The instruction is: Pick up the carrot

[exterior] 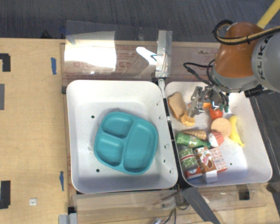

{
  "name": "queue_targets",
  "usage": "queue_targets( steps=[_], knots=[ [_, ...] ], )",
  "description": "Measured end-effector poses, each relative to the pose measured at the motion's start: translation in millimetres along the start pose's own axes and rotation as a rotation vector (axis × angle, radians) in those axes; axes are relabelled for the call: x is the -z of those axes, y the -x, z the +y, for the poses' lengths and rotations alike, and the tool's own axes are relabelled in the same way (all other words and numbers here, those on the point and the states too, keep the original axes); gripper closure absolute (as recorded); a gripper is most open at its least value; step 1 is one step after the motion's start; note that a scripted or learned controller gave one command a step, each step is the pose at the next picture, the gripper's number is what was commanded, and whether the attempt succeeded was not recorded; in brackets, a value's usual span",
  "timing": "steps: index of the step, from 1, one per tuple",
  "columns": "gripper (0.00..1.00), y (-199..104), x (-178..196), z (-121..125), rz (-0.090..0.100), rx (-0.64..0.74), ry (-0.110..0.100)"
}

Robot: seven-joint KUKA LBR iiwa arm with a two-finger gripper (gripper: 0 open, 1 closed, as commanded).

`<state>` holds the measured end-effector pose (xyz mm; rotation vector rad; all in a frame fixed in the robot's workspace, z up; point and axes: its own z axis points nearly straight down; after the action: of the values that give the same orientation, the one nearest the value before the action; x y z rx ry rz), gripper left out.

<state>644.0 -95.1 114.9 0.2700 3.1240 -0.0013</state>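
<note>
The carrot [206,106] shows as a small orange piece in the upper middle of the right bin [256,167], partly hidden under the gripper. My gripper [206,101] hangs low over the bin, right on top of the carrot, at the end of the grey arm with its orange band [235,50]. A red tomato-like piece [216,114] lies just to the lower right of the carrot and touches it or nearly so.
Crowded around it in the right bin are a bread loaf [177,105], a yellow piece [188,121], an ice-cream cone [196,134], a peach-coloured round [220,125], a banana [235,130] and cartons [210,162]. The left bin [79,106] holds a teal divided plate [126,142].
</note>
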Motion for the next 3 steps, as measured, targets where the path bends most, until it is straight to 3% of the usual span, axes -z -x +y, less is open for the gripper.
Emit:
queue_targets(
  steps=[1,2,3],
  knots=[
    [1.0,-20,-7,-36,-0.019,-0.148,0.004],
    [1.0,-52,9,-13,0.003,-0.505,0.001],
    [1.0,-78,-5,-17,-0.043,-0.704,0.026]
  ],
)
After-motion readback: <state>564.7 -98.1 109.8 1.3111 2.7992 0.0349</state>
